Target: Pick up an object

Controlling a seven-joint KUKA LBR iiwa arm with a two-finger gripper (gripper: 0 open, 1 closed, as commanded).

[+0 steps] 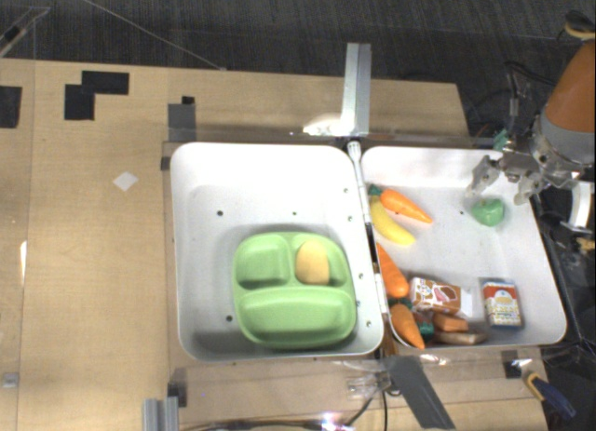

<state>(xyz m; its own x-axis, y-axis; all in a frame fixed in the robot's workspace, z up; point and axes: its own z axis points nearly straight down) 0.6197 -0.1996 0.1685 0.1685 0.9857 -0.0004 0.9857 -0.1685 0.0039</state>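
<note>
My gripper (501, 183) hangs over the far right part of the right bin (549, 322), its two fingers spread apart with nothing between them. A small green rounded object (488, 212) lies on the bin floor just in front of the fingertips; I cannot tell whether they touch it. Further left in this bin lie an orange carrot (406, 204) and a yellow banana (391, 227).
Along the right bin's near side lie two more carrots (393, 276), a snack packet (436, 295), a small red box (501, 303) and brown sausages (453, 326). In the left bin (200, 234) a green divided plate (293, 313) holds a yellowish fruit (313, 262).
</note>
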